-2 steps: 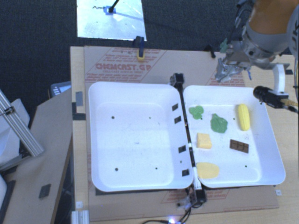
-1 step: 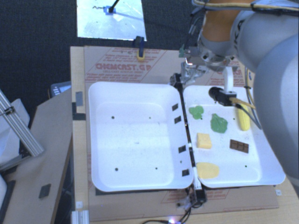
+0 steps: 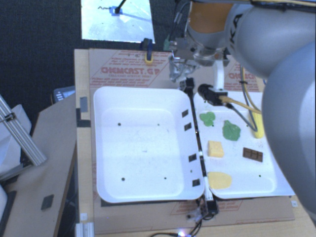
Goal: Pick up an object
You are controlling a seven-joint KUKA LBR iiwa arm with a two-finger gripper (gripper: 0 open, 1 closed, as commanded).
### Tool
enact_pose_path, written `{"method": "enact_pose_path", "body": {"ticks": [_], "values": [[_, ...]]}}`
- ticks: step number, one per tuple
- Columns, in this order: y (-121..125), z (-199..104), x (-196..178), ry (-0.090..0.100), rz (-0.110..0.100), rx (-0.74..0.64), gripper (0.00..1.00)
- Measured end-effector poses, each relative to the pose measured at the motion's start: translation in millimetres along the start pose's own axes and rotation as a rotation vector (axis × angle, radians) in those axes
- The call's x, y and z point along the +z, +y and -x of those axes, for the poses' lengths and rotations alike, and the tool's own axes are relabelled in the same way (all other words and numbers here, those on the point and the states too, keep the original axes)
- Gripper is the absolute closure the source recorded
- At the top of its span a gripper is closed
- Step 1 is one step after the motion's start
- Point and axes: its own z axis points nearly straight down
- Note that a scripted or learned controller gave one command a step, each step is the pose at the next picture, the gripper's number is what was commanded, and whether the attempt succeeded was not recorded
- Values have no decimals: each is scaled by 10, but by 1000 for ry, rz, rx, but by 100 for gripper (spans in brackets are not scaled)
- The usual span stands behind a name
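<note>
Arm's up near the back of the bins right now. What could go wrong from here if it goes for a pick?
The gripper sits over the back edge where the two bins meet, so a straight descent may strike the dividing rim instead of an object. The objects lie close together: the yellow block just below the green piece, so closing on one could nudge the other. The brown bar looks flat and may slip out.

Light is bright and even w/ a cool cast. Left bin [image 3: 143,142] nearly washes out; soft shadow along its right wall. Glare on the foil sheet [image 3: 116,14] at top. Arm [image 3: 276,48] looms large, slightly soft. Overall mild blur, low res.
</note>
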Motion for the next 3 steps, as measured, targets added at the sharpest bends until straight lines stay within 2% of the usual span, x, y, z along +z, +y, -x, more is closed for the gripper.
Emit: {"method": "enact_pose_path", "body": {"ticks": [1,2,3], "values": [[-188,768,1209,-4,-12,15,100],[164,433,-792,0,16,4,100],[-230,607,-431,-3,-9,11,100]]}}
